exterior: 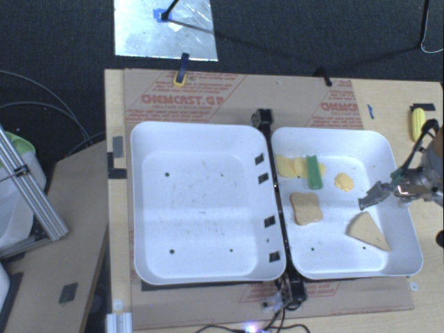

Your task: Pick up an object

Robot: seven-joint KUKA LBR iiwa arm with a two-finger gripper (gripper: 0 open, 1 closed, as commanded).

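The right bin (333, 268) holds several small objects. A pale yellow flat piece (289, 166) lies at its far left, with a green block (314, 172) right beside it. A small yellow lump (343, 182) sits further right. A tan, bread-like piece (306, 208) lies near the bin's left wall. A tan wedge (370, 232) rests at the near right. My gripper (368, 199) hangs over the bin's right side, just above the wedge and to the right of the yellow lump. Nothing is visibly held in it.
The left bin (201, 134) stands alongside, joined to the right one by a black divider with clips (272, 200). Both rest on a cardboard sheet (229, 92). A yellow tool (417, 122) lies at the bench's far right edge.
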